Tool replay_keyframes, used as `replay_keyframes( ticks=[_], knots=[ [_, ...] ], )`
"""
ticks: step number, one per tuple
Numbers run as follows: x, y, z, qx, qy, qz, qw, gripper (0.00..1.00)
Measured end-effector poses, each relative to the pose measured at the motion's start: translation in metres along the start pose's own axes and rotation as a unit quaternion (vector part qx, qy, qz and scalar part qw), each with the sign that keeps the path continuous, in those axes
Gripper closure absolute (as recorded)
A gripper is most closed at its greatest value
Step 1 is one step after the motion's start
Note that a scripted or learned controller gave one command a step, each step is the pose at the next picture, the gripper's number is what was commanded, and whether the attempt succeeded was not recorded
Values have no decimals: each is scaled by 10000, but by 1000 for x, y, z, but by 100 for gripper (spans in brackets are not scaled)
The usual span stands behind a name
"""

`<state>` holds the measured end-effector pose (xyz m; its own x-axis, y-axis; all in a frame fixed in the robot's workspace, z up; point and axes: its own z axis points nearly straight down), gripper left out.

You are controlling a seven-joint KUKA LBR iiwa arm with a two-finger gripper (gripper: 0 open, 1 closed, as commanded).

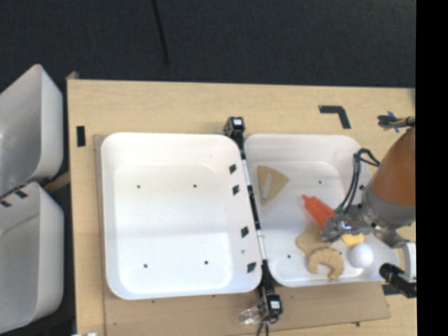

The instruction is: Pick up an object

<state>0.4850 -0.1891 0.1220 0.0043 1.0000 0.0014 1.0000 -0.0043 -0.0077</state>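
A pale wooden bench top (175, 107) sits against a dark, almost black floor (210, 26) that fills the upper part of the view. A thin dark line (159, 26) runs across that floor. At the left edge stand two white rounded containers (28, 208), one behind the other. Light is even and soft.

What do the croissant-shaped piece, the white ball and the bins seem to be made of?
Croissant-shaped piece: probably moulded plastic toy food, tan with a matte, even surface. White ball: smooth, faintly glossy, possibly plastic or foam; too small to tell. Right bin and left bin: white plastic, judging by their rounded, moulded-looking corners.
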Motion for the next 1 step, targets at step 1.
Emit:
replay_keyframes(
  ticks=[1],
  knots=[
    [-41,109,-127,-147,-64,-44,9999,100]
  ],
)
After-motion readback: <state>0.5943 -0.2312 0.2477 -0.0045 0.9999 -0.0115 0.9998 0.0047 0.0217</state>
